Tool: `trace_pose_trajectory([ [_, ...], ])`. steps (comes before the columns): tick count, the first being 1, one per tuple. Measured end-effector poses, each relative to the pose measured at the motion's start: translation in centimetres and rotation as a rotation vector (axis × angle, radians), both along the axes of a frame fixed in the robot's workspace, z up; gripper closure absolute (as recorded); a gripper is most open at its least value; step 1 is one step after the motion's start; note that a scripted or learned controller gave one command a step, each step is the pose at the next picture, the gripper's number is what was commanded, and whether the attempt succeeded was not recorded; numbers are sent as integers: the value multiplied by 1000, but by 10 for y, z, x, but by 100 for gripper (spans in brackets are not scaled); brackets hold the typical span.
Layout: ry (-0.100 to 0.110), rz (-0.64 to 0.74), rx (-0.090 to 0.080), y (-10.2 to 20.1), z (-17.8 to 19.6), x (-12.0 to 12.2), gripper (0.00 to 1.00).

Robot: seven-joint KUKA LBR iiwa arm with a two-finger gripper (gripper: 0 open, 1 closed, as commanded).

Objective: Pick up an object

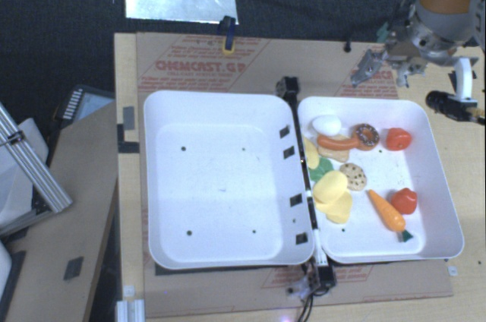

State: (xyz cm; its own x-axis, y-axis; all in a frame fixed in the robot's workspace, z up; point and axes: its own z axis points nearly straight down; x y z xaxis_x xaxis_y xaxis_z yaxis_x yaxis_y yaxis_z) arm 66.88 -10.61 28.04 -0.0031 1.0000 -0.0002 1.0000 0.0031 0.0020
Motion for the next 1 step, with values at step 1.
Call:
trace_pose_trajectory([
  [1, 12, 8, 5, 98, -102, -53, 0],
])
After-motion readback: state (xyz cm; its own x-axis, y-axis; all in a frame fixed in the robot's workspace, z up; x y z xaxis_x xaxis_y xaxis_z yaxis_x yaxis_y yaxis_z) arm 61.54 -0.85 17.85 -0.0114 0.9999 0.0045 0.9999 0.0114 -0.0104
